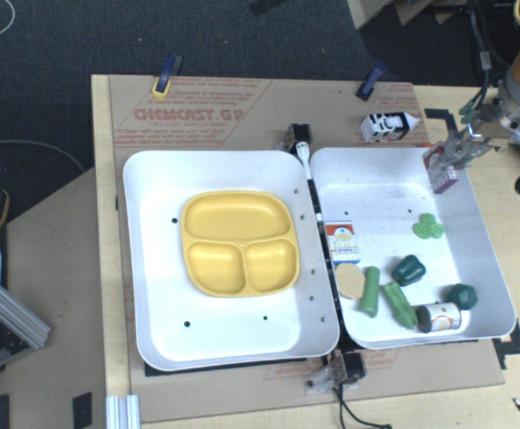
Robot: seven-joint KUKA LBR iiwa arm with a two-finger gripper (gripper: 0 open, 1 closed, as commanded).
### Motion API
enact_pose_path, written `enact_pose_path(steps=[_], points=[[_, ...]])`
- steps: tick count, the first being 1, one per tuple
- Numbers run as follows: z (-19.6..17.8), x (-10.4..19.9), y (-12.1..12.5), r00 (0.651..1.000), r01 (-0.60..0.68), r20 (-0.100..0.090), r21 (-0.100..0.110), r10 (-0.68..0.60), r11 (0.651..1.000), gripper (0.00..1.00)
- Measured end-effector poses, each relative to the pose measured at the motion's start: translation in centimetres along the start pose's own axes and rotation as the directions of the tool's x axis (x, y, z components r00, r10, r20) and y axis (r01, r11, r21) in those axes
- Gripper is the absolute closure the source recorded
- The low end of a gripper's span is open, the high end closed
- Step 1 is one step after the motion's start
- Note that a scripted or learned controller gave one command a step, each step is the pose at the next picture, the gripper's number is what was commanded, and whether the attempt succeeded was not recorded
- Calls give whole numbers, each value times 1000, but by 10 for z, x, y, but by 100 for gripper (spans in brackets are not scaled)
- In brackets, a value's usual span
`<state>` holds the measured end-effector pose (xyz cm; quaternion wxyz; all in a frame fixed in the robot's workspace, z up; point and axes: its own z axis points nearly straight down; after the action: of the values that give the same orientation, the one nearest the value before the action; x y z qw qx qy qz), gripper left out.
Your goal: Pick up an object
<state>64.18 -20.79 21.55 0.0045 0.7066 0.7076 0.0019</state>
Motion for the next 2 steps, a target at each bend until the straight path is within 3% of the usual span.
enact_pose_path(steps=[1,2], points=[[-10,0,1,1000,0,-1,4,0,1000,100],[-16,57,-10,1000,5,-6,10,-4,1000,100]])
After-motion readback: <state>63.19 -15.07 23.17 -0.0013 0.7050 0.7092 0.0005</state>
